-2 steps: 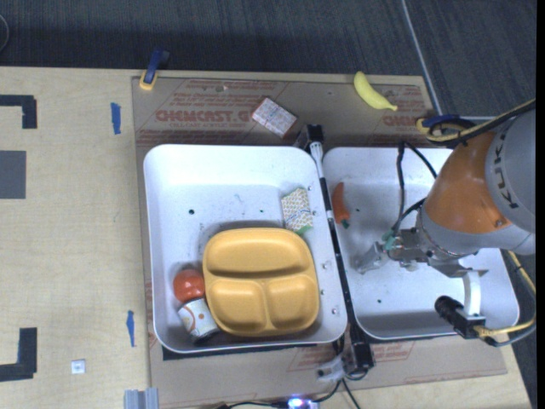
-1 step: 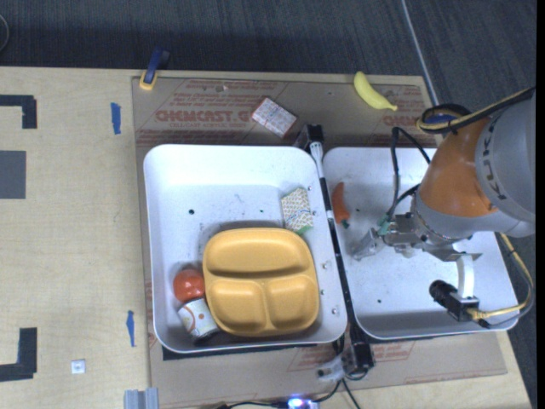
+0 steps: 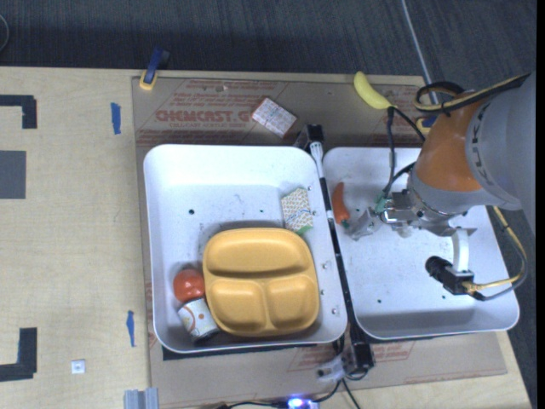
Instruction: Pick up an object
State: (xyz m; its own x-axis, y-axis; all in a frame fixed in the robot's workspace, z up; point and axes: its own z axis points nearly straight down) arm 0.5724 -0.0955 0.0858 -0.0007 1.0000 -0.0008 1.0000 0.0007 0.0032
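My gripper (image 3: 361, 223) is low in the right bin (image 3: 409, 313), near that bin's left wall. Just to its left, an orange object (image 3: 339, 201) lies against the wall, close to the gripper tip; I cannot tell whether they touch. In the left bin (image 3: 162, 228) a large yellow divided tray (image 3: 260, 278) takes up the front half. A red-orange ball (image 3: 188, 283) and a small white and orange can (image 3: 197, 317) sit at the tray's left. A patterned packet (image 3: 297, 208) lies near the left bin's right wall.
The grey arm with its orange band (image 3: 451, 156) covers the right bin's upper right. A black unit with cables (image 3: 449, 276) hangs below the wrist. A yellow banana (image 3: 371, 90) and a patterned card (image 3: 273, 116) lie behind the bins.
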